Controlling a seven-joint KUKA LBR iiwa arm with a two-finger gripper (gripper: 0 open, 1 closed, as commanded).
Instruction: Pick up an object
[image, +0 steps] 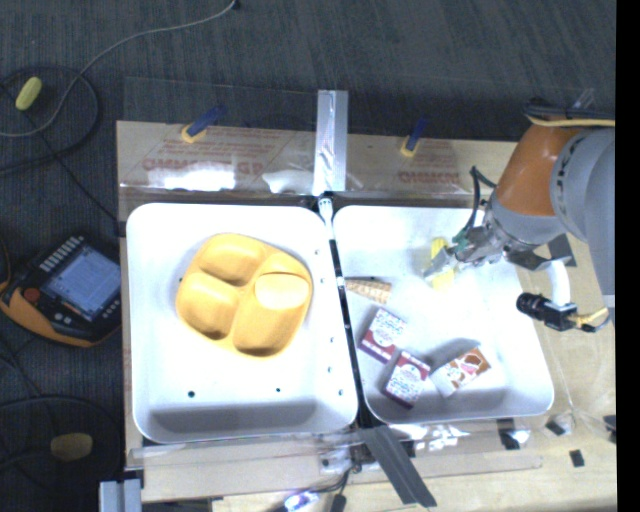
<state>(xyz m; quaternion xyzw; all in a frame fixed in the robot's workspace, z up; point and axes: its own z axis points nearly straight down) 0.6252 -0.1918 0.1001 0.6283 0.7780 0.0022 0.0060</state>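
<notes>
My gripper (455, 252) reaches into the right bin (520, 395) from the right, at the bin's upper middle. A small yellow object (439, 270) lies right at its tip, touching or partly under it; I cannot tell whether it is held. A brown ridged cone (368, 289) lies to the left, close to the divider. Lower in the bin are a maroon and white packet (383, 333), a second such packet (406, 379) and a brown and white packet (464, 367).
The left bin (150, 330) holds a large yellow three-lobed dish (243, 293). The orange wrist band (525, 185) and grey arm hang over the right bin's upper right corner. A black and yellow fitting (553, 309) sticks out at the bin's right rim.
</notes>
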